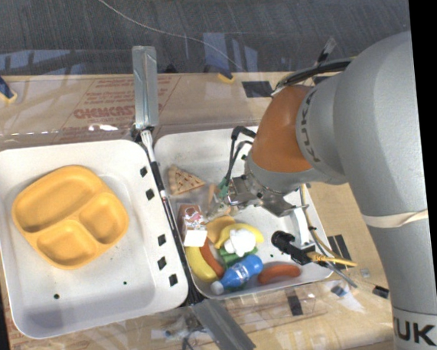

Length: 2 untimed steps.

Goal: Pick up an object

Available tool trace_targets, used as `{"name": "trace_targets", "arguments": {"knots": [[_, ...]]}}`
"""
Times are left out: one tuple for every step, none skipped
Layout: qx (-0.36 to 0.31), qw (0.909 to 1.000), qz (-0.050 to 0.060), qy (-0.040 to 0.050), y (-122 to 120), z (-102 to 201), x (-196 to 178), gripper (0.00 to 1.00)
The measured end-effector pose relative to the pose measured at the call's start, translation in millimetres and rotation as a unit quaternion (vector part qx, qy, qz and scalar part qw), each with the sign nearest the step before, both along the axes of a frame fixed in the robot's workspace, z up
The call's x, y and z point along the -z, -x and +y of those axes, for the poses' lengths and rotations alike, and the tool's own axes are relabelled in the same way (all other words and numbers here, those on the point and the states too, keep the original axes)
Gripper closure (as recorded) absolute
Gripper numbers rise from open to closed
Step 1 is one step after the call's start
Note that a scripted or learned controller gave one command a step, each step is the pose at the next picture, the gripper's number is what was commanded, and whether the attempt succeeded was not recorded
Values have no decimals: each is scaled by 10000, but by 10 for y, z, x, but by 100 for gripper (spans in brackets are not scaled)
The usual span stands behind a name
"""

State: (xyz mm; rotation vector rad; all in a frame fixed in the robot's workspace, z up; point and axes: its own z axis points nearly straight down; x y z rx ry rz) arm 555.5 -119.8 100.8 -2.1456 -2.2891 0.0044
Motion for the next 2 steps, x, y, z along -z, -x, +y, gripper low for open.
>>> {"name": "trace_targets", "arguments": {"knots": [[-1879,9822,-38,1,329,698,-925,100],[-1235,9923,-13,2,-549,713,-901,100]]}}
